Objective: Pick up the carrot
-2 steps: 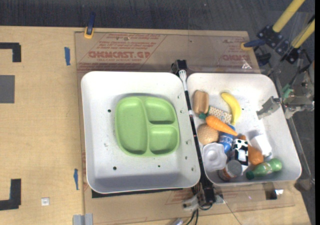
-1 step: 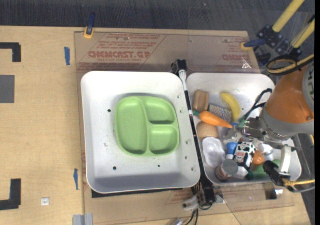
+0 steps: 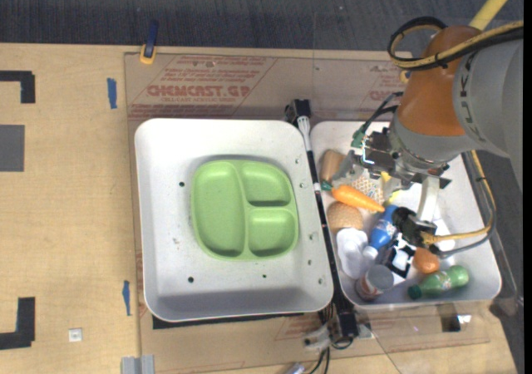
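Note:
The carrot, orange and tapered, lies in the right bin near its left wall, pointing left. My gripper hangs over the upper middle of that bin, just right of the carrot's thick end and close above it. The wrist body hides the spot where gripper and carrot meet, so I cannot see whether they touch.
Around the carrot lie a brown bread-like piece, a tan round thing, a white object, a blue bottle, a grey can, an orange ball and a green bottle. The left bin holds a green divided plate.

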Robot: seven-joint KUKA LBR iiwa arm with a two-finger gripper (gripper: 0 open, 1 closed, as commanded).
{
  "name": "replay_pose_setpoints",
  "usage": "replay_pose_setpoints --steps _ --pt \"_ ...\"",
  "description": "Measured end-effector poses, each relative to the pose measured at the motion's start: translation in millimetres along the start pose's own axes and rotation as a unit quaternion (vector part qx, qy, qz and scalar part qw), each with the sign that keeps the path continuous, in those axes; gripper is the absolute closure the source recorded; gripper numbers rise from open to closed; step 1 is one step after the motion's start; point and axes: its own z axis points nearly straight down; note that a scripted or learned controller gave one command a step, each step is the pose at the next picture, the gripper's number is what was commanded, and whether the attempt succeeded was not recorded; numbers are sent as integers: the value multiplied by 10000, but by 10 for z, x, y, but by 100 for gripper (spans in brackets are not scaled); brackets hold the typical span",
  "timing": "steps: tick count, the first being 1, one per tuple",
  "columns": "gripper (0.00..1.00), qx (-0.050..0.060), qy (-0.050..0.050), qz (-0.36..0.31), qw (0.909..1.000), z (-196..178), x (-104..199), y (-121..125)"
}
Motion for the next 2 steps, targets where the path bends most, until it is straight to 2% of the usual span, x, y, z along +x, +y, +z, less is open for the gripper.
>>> replay_pose_setpoints --steps 1,2 --pt "0 62 -38 1145 9934 39 3 -300" --pt "0 44 -53 770 9970 528 -755 -290"
